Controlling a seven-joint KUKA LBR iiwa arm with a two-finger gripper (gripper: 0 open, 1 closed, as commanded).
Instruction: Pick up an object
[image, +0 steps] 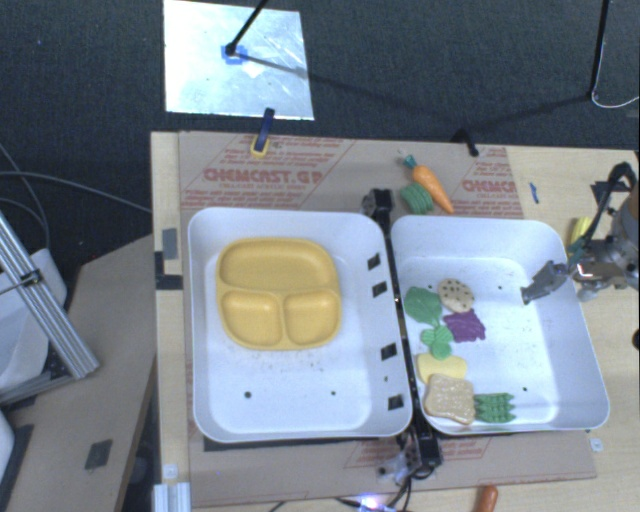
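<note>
The right bin holds several toy foods along its left side: a speckled cookie, a green leaf, a purple piece, a yellow-green pear, a bread slice and green beans. My gripper reaches in over the bin's right rim at mid height. It hangs well to the right of the cookie, apart from every toy, and nothing shows in its grasp.
The left bin holds a yellow divided plate. A toy carrot lies on the cardboard behind the bins. The right half of the right bin's floor is bare white.
</note>
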